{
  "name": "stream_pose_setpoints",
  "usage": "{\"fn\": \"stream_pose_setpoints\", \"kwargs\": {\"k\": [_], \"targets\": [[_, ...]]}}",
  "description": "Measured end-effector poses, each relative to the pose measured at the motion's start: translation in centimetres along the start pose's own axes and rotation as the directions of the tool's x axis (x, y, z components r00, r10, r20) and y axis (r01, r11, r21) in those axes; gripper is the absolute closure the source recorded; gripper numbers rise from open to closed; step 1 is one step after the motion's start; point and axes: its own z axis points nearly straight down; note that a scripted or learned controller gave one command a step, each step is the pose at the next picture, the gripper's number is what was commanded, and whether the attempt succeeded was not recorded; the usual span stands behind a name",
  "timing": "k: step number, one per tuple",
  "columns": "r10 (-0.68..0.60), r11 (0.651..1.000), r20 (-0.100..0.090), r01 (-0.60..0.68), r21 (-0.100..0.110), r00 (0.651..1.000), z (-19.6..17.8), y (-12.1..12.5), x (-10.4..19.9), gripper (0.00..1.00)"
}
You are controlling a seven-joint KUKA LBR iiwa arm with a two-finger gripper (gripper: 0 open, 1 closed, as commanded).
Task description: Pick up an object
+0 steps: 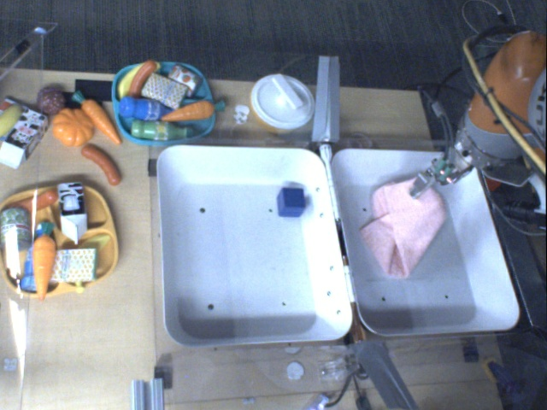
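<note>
A pink cloth [403,229] lies crumpled in the right bin [491,297], with its upper corner drawn up into a peak. My gripper [425,184] is at that peak, near the bin's back right corner, and is shut on the cloth's corner. The arm's orange band [513,67] shows above it at the right edge. A small blue cube [291,201] rests alone in the left bin [184,314], toward its back right, far from the gripper.
A metal divider post [324,101] stands behind the seam between the bins. On the bench are a white lidded bowl [282,101], a blue bowl of toy food [164,102], a yellow tray of toys [58,239], and loose toy vegetables [85,126] on the left.
</note>
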Motion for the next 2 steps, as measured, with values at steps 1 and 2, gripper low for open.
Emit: {"fn": "stream_pose_setpoints", "kwargs": {"k": [1, 2], "targets": [[-0.205, 0.979, -0.002, 0.205, 0.0, 0.979, -1.2, 3.9, 6.7, 1.0], [0.284, 0.959, -0.001, -0.284, 0.002, 0.959, -1.1, 7.8, 7.5, 1.0]]}}
